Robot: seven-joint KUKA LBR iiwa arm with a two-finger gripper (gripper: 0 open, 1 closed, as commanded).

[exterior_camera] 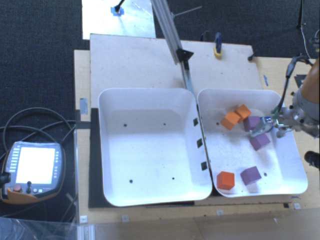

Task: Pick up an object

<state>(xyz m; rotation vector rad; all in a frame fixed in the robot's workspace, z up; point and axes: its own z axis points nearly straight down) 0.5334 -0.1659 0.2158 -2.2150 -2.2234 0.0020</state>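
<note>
Looking down from the fixed camera now, I've got the arm [309, 104] coming in from the right over the right bin [295, 181], and the gripper [264, 128] sits low among the blocks near the bin's upper middle. Whether its fingers are apart or together I cannot tell — the metal tip is a small blur against the white floor, and I see nothing clearly held between them. Just beside the tip lie two purple blocks, one [251, 122] to its upper left and one [260, 141] right below it, close enough that either could be the target. Up and left of those, two orange blocks [237, 116] sit touching each other. Well apart, near the front wall, there's a red-orange cube [225, 180] and another purple cube [250, 175]. The left bin [107, 149] holds no blocks that I can see. My read on handling: these look like small, light, rigid cubes with flat faces — probably foam or wood, nothing fragile. I'd close on two opposite flat sides, squared up, since a corner-on grip would likely let one twist out or skid across the smooth bin floor.
</note>
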